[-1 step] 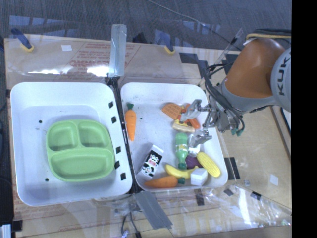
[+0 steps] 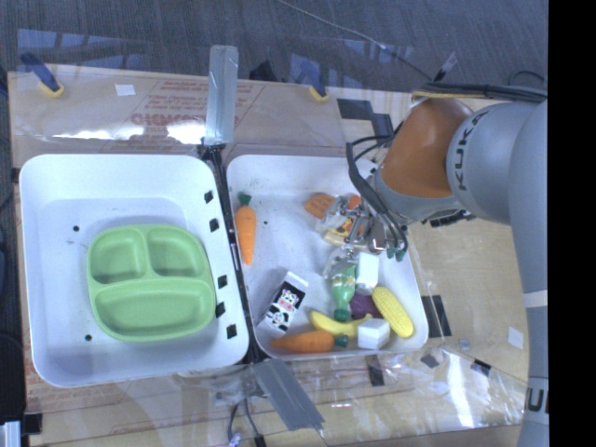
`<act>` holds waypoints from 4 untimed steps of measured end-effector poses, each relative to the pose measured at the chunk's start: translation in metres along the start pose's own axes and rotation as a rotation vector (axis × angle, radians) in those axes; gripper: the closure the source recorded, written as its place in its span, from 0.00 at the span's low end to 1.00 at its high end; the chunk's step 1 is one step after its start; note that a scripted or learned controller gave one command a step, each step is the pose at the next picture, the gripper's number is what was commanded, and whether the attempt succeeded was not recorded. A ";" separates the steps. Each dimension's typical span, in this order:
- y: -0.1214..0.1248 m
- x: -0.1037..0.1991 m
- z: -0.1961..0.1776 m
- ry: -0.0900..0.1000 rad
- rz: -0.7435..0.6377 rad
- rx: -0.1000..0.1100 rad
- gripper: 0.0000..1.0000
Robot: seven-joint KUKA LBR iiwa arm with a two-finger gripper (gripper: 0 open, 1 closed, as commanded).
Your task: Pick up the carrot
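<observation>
The orange carrot (image 2: 246, 233) with a green top lies lengthwise along the right bin's left wall.

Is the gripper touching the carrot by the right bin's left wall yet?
Apart. The camera view shows the gripper over the cluttered right side of the right bin, with bare white floor between it and the carrot lying along the left wall.

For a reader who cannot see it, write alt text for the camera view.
The grey arm's gripper hangs over toy food crowded in the right bin, apart from the carrot lying by that bin's left wall. The left bin holds a green divided tray.
</observation>
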State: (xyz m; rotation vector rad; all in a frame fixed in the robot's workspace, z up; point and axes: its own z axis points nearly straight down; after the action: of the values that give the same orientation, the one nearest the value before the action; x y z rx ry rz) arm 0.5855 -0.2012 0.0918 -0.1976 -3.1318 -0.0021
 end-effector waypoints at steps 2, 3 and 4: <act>0.105 -0.027 -0.001 -0.004 0.522 0.000 0.00; 0.106 -0.028 -0.011 -0.004 0.514 0.001 1.00; 0.107 -0.028 -0.011 -0.003 0.513 0.001 0.00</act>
State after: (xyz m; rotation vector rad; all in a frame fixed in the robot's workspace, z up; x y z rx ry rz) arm 0.6267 -0.0986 0.1027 -0.9862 -2.9819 0.0008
